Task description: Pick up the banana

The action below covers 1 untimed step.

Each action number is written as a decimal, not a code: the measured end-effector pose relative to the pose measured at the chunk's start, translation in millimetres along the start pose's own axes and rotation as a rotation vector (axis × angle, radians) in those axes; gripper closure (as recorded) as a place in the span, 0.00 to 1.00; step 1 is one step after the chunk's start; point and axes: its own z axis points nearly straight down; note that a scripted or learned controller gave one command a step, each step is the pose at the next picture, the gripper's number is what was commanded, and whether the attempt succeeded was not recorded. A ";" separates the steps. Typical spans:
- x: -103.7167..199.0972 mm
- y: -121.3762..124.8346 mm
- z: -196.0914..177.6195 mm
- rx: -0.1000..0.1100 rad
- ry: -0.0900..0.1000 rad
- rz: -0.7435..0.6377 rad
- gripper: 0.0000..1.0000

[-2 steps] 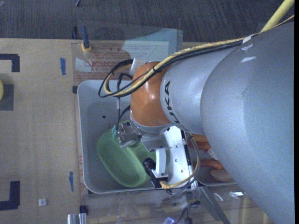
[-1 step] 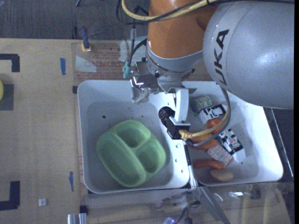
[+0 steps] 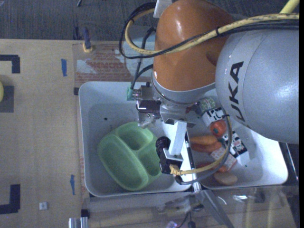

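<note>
Gripper [image 3: 145, 120] low over left bin [image 3: 90, 127], at far rim of green tray [image 3: 124, 160], grip state cannot be told, banana's place cannot be told, orange items [image 3: 205, 140] in right bin [image 3: 271, 171].

A robotics lab: a grey-and-orange KUKA arm [image 3: 266, 80] looms over the shallow white plastic bin [image 3: 95, 113]; left of that bin, black corner marks [image 3: 15, 63] and blue tape strips [image 3: 64, 67] dot the pale plywood bench [image 3: 38, 141]; beyond it, dark carpet [image 3: 38, 8].
</note>
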 end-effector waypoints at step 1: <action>23.2 -1.1 120.9 0.000 0.000 0.079 1.00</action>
